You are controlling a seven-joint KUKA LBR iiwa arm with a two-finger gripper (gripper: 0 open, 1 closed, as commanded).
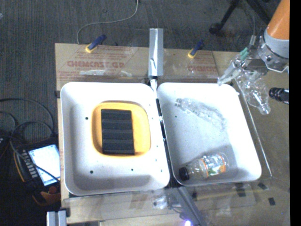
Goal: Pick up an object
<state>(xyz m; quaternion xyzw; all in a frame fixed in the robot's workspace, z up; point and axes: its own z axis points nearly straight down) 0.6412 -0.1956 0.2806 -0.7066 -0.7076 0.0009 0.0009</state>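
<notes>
A: Two bins, and the right bin [244,126] has the likely targets: a bottle [204,166] lying near its lower edge, and a clear crumpled wrapper [202,111] toward its upper middle.

B: Where is the gripper [251,86]?

A: Upper right of the frame, over the bin's top right corner and partly outside the rim. It looks transparent, so whether it is apart or together I cannot tell; nothing can be made out in its grasp.

B: So which way to the bottle?

A: Down and left from the gripper, well apart. The bottle's long axis runs nearly left to right, tilted slightly, with the dark cap at the left end and the label around the middle. I'd judge a grasp across the narrow width, at the label, to suit best.

B: And the wrapper?

A: Nearer, just left and a little below the gripper, stretched diagonally from upper left to lower right.

B: The left bin [75,140]?

A: It holds a yellow tray with a black block [117,131], far left of the gripper
</notes>
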